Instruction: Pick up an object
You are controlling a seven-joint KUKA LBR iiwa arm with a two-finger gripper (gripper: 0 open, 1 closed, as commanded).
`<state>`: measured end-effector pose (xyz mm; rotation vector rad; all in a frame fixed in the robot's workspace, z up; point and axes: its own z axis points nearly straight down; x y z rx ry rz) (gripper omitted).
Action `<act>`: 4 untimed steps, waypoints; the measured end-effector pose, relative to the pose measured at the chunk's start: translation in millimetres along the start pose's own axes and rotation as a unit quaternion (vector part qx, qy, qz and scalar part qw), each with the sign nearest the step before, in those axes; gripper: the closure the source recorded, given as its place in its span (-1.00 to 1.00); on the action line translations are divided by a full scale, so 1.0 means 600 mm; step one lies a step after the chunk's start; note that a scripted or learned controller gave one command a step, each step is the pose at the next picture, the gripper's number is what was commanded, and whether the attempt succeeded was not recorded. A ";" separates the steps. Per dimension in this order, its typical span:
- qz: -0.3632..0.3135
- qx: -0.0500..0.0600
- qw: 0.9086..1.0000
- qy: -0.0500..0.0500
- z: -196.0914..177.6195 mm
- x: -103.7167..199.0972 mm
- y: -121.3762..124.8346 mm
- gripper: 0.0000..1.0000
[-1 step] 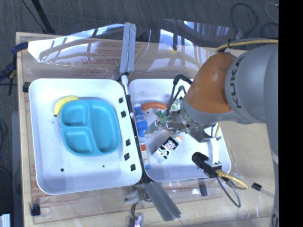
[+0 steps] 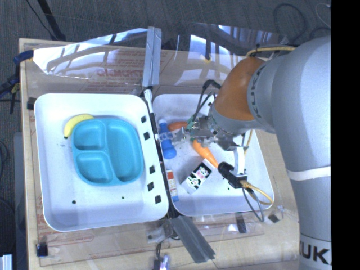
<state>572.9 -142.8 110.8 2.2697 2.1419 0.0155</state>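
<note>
My gripper [image 2: 195, 130] hangs low over the back middle of the right bin [image 2: 259, 151], under the orange band of the arm. Just in front of it an orange carrot-shaped thing [image 2: 206, 154] lies at a slant. A small orange piece [image 2: 177, 126] sits to the gripper's left, with a blue bottle-like thing [image 2: 167, 144] beside it. A black-and-white patterned block [image 2: 197, 177] lies nearer the front. Nothing shows as held.
A white and red marker [image 2: 171, 185] lies along the right bin's left wall. The left bin [image 2: 50, 196] holds a blue divided plate [image 2: 108, 151] with a yellow banana [image 2: 76, 122] at its back left corner. The arm covers the right bin's back right.
</note>
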 end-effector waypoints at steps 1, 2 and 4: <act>-0.015 0.010 1.000 0.003 0.030 -0.054 0.017 -1.00; -0.074 0.013 0.997 0.005 0.032 -0.071 -0.055 -1.00; -0.019 0.011 1.000 0.003 -0.174 -0.112 0.043 1.00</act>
